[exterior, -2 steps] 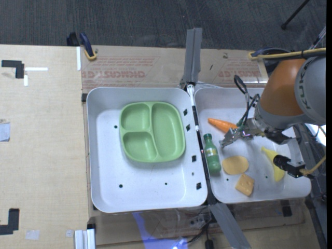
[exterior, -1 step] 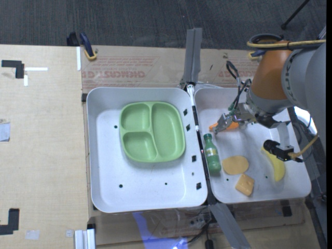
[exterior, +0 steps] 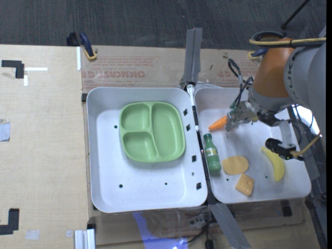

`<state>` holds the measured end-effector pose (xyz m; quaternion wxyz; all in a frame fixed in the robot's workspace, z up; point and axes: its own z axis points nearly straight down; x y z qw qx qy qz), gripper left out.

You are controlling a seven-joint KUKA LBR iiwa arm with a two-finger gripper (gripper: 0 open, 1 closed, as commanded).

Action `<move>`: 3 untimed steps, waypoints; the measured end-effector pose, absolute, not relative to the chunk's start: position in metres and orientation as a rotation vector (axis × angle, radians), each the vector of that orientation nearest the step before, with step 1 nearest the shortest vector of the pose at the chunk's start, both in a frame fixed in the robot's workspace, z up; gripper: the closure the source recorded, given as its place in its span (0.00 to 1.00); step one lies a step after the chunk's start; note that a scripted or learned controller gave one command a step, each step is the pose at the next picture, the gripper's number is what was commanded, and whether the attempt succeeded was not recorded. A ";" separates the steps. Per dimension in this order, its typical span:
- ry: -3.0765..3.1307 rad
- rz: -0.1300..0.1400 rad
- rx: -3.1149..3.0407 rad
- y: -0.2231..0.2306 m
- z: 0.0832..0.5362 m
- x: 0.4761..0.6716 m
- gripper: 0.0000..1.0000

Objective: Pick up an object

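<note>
From the camera view, 2 white bins sit side by side on the desk. The left bin (exterior: 98, 154) holds a green 3-compartment plate (exterior: 152, 132). In the right bin (exterior: 259, 193), the end effector (exterior: 232, 123) hangs near the far-left corner, its tips touching an orange carrot (exterior: 218, 123); I cannot tell whether it grips. A green bottle (exterior: 210, 152) lies along the left wall, its label unreadable. A yellow banana (exterior: 275, 164) lies near the right edge.
</note>
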<state>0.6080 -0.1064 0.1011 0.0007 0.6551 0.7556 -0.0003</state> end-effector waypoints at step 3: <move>0.858 -0.007 3.022 -0.134 0.253 0.613 1.00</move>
